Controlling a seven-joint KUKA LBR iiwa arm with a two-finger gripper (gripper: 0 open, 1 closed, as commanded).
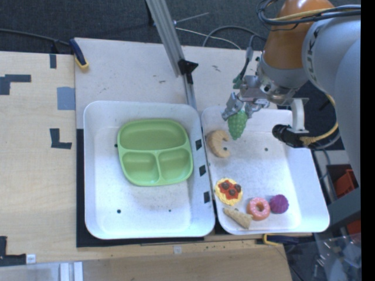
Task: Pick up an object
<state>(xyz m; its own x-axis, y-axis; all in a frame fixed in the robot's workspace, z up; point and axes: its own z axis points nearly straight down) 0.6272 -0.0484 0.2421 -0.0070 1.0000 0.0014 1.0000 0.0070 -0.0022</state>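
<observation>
My gripper point(241, 111) hangs over the far left part of the right bin point(304, 174), shut on a green bumpy toy fruit point(237, 125) that dangles between its fingers, lifted off the bin floor. Just left and below it a tan bagel-like piece point(219, 143) lies on the bin floor. Nearer the front of the same bin lie a small pizza point(228, 191), a pink donut point(258, 208), a purple ball-shaped fruit point(279, 204) and a tan wedge point(237, 217).
The left bin point(99, 204) holds a green divided plate point(155, 151). A slanted metal pole point(170, 34) ends at the bins' far shared corner. The arm's orange band point(296, 10) and grey body fill the upper right.
</observation>
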